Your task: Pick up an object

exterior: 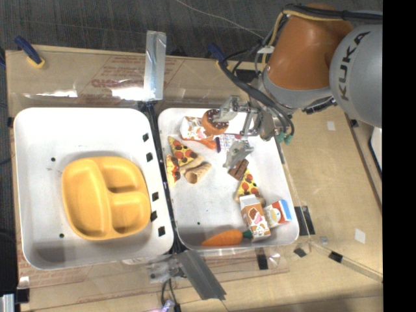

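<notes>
Near edge of right bin [195,236]: carrot [222,238], two cartons [263,216]. Mid: pizza slices [182,155]. Far: gripper [239,156] low over a brown piece [239,169]; fingers' state can't tell. Yellow tray [104,197] in left bin [32,174].

yellow divided plate [105,197] in left white bin [29,129], blue clamp [30,51] at bench corner

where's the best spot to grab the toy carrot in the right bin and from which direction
Probably the thick middle of the carrot, coming straight down from above. It lies flat and lengthwise along the near wall of the right bin, so the fingers should close across its narrow width, one on the wall side, one on the open-floor side. The wall side looks tight, and the carton crowds its green end, so stay toward the orange body.
</notes>
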Tool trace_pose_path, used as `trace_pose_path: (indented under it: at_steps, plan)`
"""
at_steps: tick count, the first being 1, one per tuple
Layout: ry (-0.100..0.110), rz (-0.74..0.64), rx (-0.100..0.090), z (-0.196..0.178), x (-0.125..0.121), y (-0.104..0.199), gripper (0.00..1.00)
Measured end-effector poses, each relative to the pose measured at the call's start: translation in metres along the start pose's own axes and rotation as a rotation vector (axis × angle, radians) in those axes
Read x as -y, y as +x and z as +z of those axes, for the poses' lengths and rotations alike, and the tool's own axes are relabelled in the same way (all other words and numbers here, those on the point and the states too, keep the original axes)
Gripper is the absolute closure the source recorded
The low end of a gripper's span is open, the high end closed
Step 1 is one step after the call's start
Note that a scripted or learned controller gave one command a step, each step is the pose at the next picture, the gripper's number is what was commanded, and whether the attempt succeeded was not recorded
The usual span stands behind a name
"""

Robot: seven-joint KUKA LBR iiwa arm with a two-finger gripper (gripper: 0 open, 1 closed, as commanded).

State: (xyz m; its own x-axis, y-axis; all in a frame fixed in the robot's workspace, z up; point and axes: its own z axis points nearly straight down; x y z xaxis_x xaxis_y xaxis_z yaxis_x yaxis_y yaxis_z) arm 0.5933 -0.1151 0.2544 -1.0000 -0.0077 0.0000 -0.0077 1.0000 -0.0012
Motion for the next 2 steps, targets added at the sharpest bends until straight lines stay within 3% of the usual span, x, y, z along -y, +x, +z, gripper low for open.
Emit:
trace_pose_path:
  at_steps: [1,2]
  plan:
    - [-0.002,0.141,-0.007,0.100,0.091,0.032,0.00]
    - [0.000,0.235,0.018,0.156,0.092,0.089,0.00]
